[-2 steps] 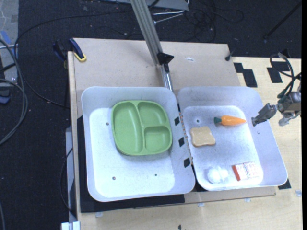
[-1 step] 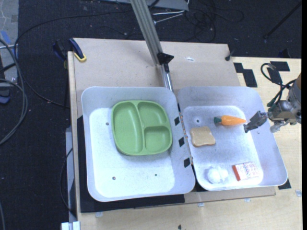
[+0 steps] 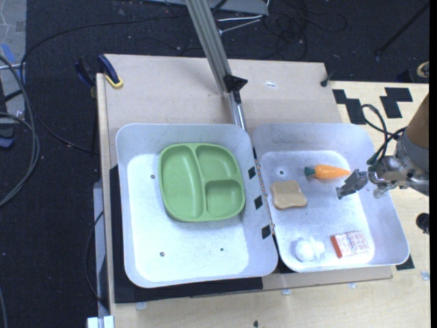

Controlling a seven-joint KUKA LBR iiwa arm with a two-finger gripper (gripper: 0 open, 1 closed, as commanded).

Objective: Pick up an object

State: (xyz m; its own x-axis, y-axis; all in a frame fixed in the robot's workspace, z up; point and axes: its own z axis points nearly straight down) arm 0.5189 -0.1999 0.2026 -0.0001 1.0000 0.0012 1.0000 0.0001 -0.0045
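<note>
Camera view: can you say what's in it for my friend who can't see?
A robot gripper hovers over the right bin, beside a toy carrot. That bin also holds a bread slice, a white ball and a small red packet. The left bin holds a green plate.

I see two white bins [image 3: 136, 183], faintly speckled grey; the left one holds a light green divided plate [image 3: 202, 182]; in the right I make out an orange carrot [image 3: 330, 172] with a green tip, a tan slice of bread [image 3: 289, 195], a white lump [image 3: 308, 249], and a red-and-white packet [image 3: 351, 244]; the bench [image 3: 171, 91] is pale beige.
</note>
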